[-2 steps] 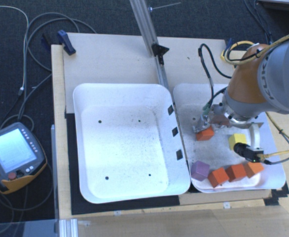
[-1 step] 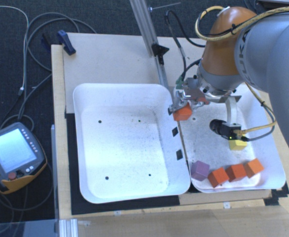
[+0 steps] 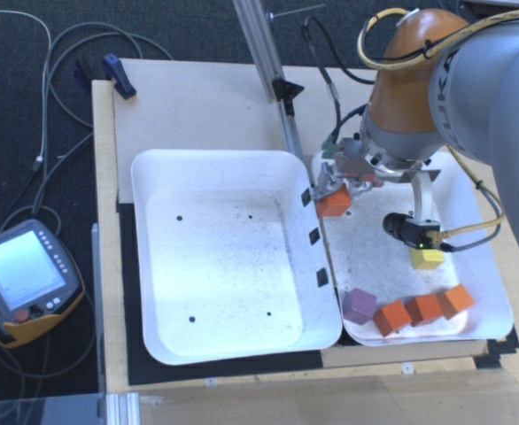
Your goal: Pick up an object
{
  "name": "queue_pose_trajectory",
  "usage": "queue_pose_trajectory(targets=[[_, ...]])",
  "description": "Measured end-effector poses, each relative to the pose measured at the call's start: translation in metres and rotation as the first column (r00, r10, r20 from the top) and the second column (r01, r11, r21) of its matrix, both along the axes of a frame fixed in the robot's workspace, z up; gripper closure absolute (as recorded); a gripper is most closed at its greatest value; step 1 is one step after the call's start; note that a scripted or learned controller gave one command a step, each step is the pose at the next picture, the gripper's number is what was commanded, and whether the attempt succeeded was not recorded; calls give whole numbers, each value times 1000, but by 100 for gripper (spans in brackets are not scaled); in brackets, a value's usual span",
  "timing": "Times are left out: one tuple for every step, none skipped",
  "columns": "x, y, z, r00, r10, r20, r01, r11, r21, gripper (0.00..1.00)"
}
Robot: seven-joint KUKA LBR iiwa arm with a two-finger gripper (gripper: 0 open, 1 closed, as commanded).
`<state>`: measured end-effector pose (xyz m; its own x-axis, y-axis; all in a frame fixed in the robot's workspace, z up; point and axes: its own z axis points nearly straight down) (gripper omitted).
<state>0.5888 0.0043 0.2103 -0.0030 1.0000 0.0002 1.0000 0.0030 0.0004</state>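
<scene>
— How far along can the task be judged to be?

— The grasp looks made. The gripper point(image 3: 335, 190) is seen at the near-left corner of the right bin point(image 3: 366, 251), its fingers closed on an orange block point(image 3: 335, 205), which shows between them just under the wrist. The block is seen against the bin's left wall, so it is judged to be off the floor, though how high cannot be told from this slant.

— What is left, then?

— A clear lift is needed, with the block kept in the grip. Only a small part of it seems to be clamped, so a slip is thought possible.

— What else is around?

— A yellow block point(image 3: 429, 258) lies mid-bin to the right. Along the near edge a purple block point(image 3: 360, 305) is set beside a row of three orange blocks point(image 3: 423, 310). All are well apart from the gripper. The left bin point(image 3: 215, 255) is just beside.

— What stands in the way?

— Only the wall shared by the two bins, which the block could brush against — a straight rise is judged best.
</scene>
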Motion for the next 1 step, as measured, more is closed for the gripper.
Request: queue_pose_trajectory(targets=[[-63,29,-12,1000,0,-10,0,1000,3,100]])
